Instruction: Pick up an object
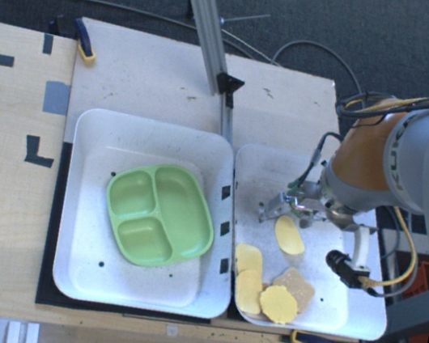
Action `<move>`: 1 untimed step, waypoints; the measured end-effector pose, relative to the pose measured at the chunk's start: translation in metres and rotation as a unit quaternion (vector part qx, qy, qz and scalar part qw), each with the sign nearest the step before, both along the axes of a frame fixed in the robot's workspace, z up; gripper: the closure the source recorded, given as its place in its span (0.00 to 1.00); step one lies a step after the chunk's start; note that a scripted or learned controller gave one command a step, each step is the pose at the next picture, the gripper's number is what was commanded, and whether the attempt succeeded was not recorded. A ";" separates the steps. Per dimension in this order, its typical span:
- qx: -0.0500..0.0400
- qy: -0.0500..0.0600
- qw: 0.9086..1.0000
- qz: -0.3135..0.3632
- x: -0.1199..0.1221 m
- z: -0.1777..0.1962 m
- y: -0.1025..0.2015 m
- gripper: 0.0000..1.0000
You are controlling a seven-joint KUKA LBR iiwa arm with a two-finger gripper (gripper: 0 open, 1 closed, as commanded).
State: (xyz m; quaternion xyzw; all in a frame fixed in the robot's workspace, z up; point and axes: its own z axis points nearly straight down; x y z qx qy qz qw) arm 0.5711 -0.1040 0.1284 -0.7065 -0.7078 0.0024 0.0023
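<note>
The claw (294,208) hangs low over the right bin (361,316), and whether its fingers are parted or closed on anything cannot be told. A yellow slice (289,236) lies just below the claw, seemingly apart from it; further below lie two more slices (248,273), a tan piece (300,286) and a yellow disc (279,304). Well left of the claw, a green tray (159,214) sits in the left bin (89,185)

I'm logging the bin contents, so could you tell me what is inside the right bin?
The right bin holds four pale yellow pieces and a tan one. The gripper hangs over it, hiding whatever lies beneath.
</note>
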 end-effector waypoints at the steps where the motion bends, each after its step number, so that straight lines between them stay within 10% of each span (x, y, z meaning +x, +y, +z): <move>1: 0.000 -0.002 1.000 0.001 0.001 0.013 0.001 1.00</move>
